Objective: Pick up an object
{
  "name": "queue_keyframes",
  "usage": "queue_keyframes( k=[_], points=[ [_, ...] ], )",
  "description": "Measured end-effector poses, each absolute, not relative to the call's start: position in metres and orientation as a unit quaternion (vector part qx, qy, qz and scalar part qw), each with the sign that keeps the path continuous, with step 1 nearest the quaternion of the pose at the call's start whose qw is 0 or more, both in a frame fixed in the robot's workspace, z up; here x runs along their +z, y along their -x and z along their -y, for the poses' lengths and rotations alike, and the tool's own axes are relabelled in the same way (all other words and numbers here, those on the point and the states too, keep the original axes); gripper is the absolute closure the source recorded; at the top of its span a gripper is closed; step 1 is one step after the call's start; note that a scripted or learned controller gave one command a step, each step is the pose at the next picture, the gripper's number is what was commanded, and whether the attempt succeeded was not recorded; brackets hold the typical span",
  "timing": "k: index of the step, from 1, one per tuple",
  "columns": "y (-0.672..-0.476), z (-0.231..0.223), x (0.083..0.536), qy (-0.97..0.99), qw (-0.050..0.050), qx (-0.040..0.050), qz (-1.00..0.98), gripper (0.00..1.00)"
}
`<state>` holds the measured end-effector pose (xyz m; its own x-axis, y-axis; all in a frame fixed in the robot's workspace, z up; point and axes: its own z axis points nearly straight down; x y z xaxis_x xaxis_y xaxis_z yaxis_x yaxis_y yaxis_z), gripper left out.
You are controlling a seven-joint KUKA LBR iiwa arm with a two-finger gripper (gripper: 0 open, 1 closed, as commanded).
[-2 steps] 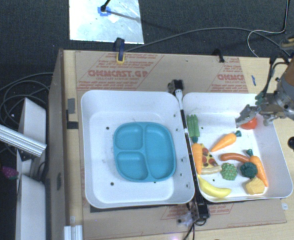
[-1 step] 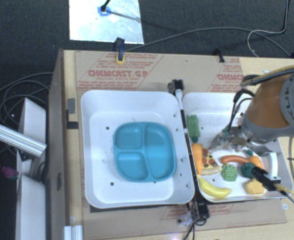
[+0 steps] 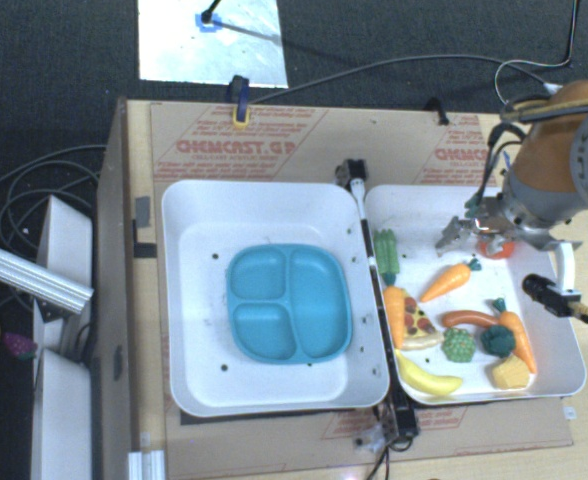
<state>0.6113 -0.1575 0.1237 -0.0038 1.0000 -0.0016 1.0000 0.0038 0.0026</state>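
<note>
The right bin (image 3: 572, 368) holds several toy foods. A carrot (image 3: 446, 280) lies near its middle and a green vegetable (image 3: 385, 251) along its left wall. Lower down are a pizza slice (image 3: 415, 321), a red sausage (image 3: 468, 318), a light green broccoli (image 3: 459, 345), a dark green one (image 3: 496, 340), a second carrot (image 3: 520, 336), a banana (image 3: 426, 376) and a yellow wedge (image 3: 511, 373). My gripper (image 3: 471, 230) hangs low over the bin's upper right part, just above the first carrot. A small red thing (image 3: 497, 250) lies right beside it.
The left bin (image 3: 199, 218) holds a blue divided plate (image 3: 289, 303). A black fitting (image 3: 544, 293) juts in over the right bin's right wall. A divider rail (image 3: 364, 230) runs between the bins. Cables cross the cardboard behind them.
</note>
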Motion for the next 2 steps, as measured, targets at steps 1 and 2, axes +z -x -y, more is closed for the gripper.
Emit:
queue_keyframes(
  k=[1, 2],
  points=[
    [-0.575, 0.124, 0.084, -0.706, 0.0, 0.0001, -0.708, 0.0],
    [-0.576, 0.125, 0.095, -0.706, 0.001, 0.0008, -0.708, 1.0]
  ],
)
